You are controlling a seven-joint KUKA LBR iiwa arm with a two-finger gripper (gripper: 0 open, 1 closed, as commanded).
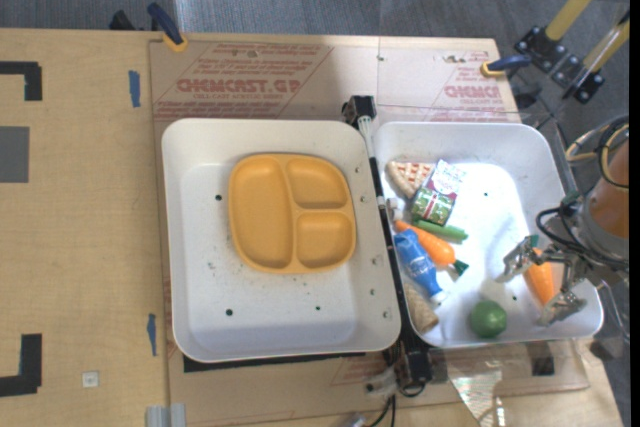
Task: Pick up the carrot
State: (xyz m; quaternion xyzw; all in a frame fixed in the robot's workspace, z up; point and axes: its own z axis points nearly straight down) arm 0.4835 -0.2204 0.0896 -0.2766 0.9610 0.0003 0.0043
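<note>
a: where is your end effector?
b: my end effector [541, 283] hangs over the right side of the right bin [540, 150], near its lower right corner. its two metal fingers [517, 261] stand apart with an orange carrot [541, 282] between them, so it looks clamped on that carrot.
a: is that the one carrot there?
b: no. a second carrot [437, 246] lies near the left side of the same bin, just below a green-and-white carton [438, 195], and touching a blue bottle [418, 264] at its lower left.
a: what else lies near you?
b: a green lime [488, 318] sits just left of and below my end effector, close to the bin's front wall. a waffle-patterned piece [405, 176] rests in the upper left of the bin.
a: and beyond?
b: the left bin [190, 245] holds a yellow divided plate [292, 212]. both bins stand on the desk [80, 215].
</note>
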